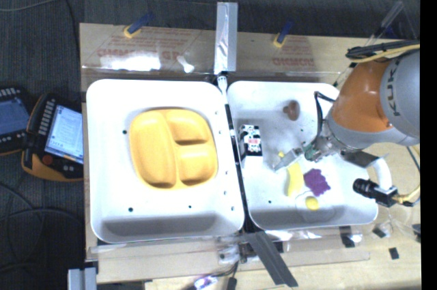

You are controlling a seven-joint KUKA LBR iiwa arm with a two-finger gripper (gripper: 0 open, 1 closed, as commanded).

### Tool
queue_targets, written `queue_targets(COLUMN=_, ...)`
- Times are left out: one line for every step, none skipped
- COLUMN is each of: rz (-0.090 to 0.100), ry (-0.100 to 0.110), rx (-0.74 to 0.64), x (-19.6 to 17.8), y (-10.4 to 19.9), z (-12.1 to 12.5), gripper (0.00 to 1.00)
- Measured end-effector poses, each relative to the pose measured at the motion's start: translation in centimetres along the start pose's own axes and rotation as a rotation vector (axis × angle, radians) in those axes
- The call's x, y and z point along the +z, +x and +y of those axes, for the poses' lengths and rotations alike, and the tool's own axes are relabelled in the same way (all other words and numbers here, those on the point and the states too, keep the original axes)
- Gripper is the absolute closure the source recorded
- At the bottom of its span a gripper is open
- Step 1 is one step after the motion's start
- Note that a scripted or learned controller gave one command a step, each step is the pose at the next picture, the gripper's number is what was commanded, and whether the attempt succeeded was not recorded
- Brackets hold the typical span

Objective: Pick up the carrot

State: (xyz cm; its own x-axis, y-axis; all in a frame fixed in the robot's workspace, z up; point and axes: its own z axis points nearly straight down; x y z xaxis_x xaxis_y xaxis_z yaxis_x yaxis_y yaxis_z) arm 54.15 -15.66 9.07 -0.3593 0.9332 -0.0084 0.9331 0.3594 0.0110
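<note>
My gripper (pixel 285 160) is low over the middle of the right bin (pixel 273 217), reaching in from the right under the orange wrist band. Just below its tip lies a long yellow piece (pixel 294 179), very close to it or touching; I cannot tell which. A purple lump (pixel 317 180) sits to the right of the yellow piece, and a small yellow bit (pixel 311 203) lies below both. Toward the bin's far side rests a small brown object (pixel 291 109). Nothing can be seen held at the gripper.
A black and white small box (pixel 250 139) stands by the right bin's left wall. The left bin (pixel 109 213) holds a yellow divided plate (pixel 172 147). A handheld controller (pixel 48 138) lies off the bench at the left.
</note>
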Motion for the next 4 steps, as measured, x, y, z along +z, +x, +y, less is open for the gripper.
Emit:
queue_targets(rz=0.010, ry=0.013, rx=0.127, x=-3.4, y=0.8, z=-5.8, gripper=0.00)
queue_targets(rz=0.009, ry=0.011, rx=0.113, x=-4.9, y=2.5, z=-4.5, gripper=0.00)
queue_targets(rz=-0.002, ry=-0.001, rx=-0.063, x=-0.1, y=-0.5, z=-4.6, gripper=0.00)
queue_targets(rz=-0.003, ry=-0.007, rx=-0.064, x=-1.2, y=-0.4, z=-4.3, gripper=1.00)
